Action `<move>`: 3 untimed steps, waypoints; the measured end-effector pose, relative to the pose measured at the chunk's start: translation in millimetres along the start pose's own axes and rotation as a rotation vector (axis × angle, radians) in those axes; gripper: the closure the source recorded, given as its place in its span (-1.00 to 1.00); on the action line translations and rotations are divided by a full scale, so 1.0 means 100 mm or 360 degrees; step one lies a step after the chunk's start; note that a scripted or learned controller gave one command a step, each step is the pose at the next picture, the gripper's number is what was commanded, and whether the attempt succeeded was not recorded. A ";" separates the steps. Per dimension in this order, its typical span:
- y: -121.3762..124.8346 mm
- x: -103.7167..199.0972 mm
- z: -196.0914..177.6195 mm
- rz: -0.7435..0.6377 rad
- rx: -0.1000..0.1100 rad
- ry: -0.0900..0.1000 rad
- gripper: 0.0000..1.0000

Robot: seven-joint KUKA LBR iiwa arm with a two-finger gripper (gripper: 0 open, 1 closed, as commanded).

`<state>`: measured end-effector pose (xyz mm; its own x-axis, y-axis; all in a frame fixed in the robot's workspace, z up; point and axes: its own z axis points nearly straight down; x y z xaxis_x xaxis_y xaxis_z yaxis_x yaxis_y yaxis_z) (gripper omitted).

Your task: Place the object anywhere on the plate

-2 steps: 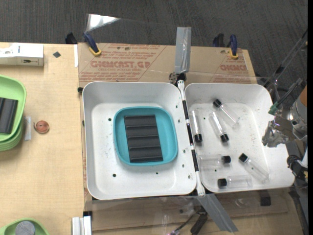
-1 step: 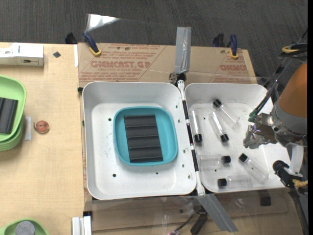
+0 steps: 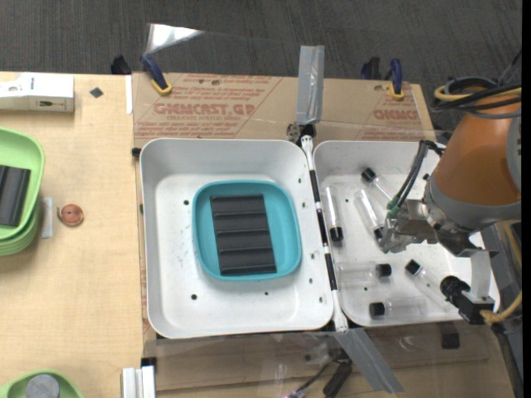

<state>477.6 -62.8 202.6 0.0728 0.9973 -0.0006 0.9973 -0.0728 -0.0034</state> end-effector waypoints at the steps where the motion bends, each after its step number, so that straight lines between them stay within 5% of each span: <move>1: -0.06 0.83 0.12 -0.0264 0.0001 -0.0001 1.00; 2: -0.06 0.83 0.12 -0.0263 0.0001 -0.0001 -1.00; 3: 0.62 0.27 0.12 -0.0284 0.0000 -0.0002 -1.00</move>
<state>541.4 -40.8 190.3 -0.1051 0.9945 -0.0014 0.9945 0.1051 -0.0037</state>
